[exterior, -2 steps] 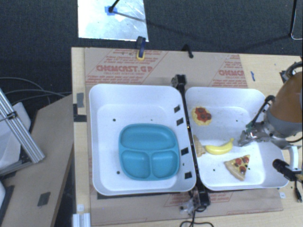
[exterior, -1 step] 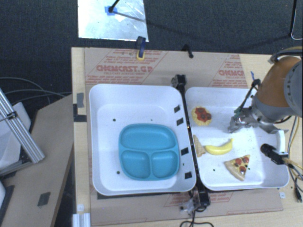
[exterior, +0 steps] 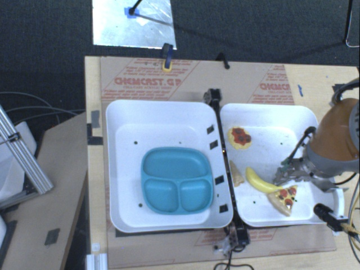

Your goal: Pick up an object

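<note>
In the right bin (exterior: pixel 292 117) lie a yellow banana (exterior: pixel 260 182), a pizza slice (exterior: pixel 283 200) near the front, and a small round pizza with red topping (exterior: pixel 241 138) at the back left. A small tan piece (exterior: pixel 238 177) rests against the bin's left wall. My gripper (exterior: pixel 283 174) reaches in from the right and is low over the banana's right end, just behind the pizza slice. Nothing is visibly lifted.
The left bin (exterior: pixel 121 122) holds a blue divided tray (exterior: pixel 177 180). A black clamped divider (exterior: pixel 222 162) runs between the two bins. The arm's orange band (exterior: pixel 336 129) hangs over the right bin's right side. Cardboard lies under both bins.
</note>
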`<state>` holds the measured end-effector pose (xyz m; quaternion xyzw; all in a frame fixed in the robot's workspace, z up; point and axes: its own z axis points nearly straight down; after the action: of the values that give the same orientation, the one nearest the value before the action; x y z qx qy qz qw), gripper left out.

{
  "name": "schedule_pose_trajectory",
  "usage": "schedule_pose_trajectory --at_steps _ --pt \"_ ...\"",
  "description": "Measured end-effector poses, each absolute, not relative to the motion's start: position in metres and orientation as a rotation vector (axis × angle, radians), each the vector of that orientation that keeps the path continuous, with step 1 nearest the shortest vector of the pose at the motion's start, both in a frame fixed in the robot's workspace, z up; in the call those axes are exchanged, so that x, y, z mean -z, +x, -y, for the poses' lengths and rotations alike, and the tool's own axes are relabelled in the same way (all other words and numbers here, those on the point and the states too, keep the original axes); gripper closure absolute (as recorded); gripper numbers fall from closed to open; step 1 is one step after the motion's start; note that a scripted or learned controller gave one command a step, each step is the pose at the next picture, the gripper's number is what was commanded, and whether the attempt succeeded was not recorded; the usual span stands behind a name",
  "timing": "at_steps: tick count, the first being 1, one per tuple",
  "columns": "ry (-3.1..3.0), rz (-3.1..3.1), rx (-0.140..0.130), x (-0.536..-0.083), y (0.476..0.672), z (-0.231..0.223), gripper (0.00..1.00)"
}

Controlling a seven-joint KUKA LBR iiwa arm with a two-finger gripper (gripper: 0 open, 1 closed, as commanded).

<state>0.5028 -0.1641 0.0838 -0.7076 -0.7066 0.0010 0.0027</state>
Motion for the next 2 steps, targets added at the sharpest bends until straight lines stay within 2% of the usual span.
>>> schedule_pose_trajectory --at_steps 1,2 --pt "-2.22 2.23 0.003 -0.085 0.547 0.181 1.0" --pt "-2.221 2.234 0.005 -0.086 0.609 0.207 1.0"
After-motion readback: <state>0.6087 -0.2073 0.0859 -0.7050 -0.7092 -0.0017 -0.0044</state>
